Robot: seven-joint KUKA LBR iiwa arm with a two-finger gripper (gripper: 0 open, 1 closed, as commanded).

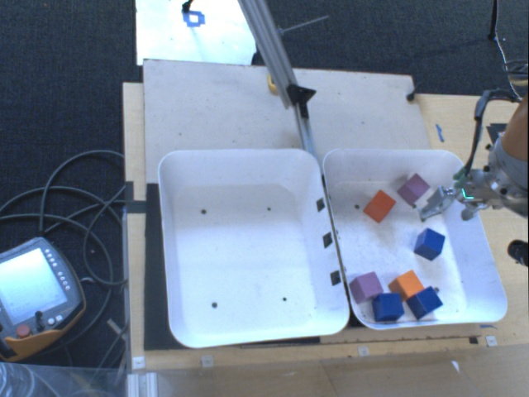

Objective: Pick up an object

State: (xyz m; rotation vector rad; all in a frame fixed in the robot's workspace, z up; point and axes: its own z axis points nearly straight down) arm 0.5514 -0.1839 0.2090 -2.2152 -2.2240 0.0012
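The arm comes in from the right, and its gripper (pixel 436 203) hangs over the upper right part of the right bin (pixel 494 292). From here I cannot tell whether the tool is spread or pressed together; nothing shows pinched in it. Its metal tip points left, toward a purple cube (pixel 413 189) that sits just beside it near the bin's far wall. A little further left lies an orange cube (pixel 380 206), apart from the purple one. Below the tip, a blue cube (pixel 429 244) rests alone in the middle of the bin. Down at the near edge four more blocks crowd together: a second purple cube (pixel 365 287), a second orange cube (pixel 407 284), and two blue cubes (pixel 388 307) (pixel 424 302) in front, touching or nearly so. The left bin (pixel 178 246) stands alongside, its rim against the right one. A teach pendant (pixel 33 292) lies on the floor at far left, with black cables (pixel 78 188) looped by it
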